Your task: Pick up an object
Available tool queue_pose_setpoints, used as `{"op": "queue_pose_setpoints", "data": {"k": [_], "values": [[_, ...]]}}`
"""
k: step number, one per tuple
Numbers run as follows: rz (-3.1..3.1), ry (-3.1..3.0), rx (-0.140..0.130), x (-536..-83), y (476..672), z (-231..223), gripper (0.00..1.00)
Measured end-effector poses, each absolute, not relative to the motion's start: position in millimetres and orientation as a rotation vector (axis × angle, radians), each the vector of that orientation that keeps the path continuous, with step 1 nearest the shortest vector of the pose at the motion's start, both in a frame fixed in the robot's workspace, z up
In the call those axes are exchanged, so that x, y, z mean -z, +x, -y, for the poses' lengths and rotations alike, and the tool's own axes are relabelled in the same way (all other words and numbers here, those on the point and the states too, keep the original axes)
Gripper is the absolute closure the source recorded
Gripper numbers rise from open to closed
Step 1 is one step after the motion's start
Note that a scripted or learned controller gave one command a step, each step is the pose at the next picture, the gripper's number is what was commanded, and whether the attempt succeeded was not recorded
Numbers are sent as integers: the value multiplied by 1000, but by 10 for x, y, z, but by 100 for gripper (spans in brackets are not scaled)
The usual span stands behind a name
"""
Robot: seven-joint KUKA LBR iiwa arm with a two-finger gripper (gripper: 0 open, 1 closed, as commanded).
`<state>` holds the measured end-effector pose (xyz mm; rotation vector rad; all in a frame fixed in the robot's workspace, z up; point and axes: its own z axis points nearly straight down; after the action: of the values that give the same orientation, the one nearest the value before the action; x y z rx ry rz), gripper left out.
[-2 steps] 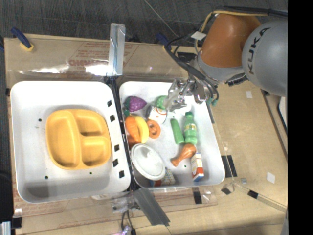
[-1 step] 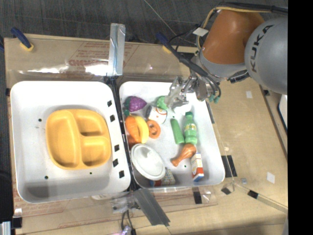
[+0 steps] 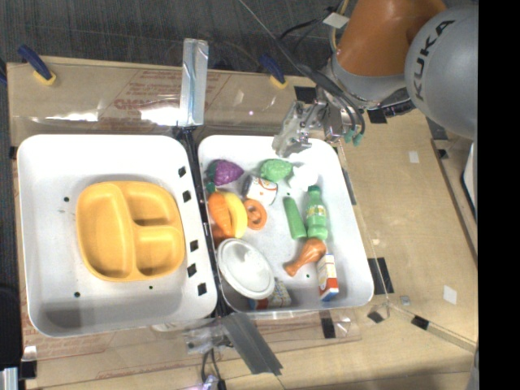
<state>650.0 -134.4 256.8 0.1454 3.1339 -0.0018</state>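
The shiny metal tool (image 3: 294,139) hangs over the far edge of the right white bin (image 3: 351,218), holding nothing; I cannot tell how wide it is. Just below lies a green leafy toy (image 3: 276,170). Toys are crowded, so it might bump one and miss.

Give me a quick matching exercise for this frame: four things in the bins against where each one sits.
Things:
1. yellow tray
2. green bottle
3. white bowl
4. purple cabbage

Places:
A. right bin, near left corner
B. left bin, middle
C. right bin, far left corner
D. right bin, right side, by the green cucumber

Pairs: 1-B, 2-D, 3-A, 4-C
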Motion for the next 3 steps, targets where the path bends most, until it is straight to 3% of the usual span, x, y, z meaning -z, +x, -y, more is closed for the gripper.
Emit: {"op": "queue_pose_setpoints", "data": {"k": [1, 2, 3], "values": [[-3142, 11, 0, -2105, 6474, 1241, 100], [-3125, 241, 2, -2843, 6571, 1112, 100], [-3141, -68, 0, -2559, 6343, 1005, 100]]}}
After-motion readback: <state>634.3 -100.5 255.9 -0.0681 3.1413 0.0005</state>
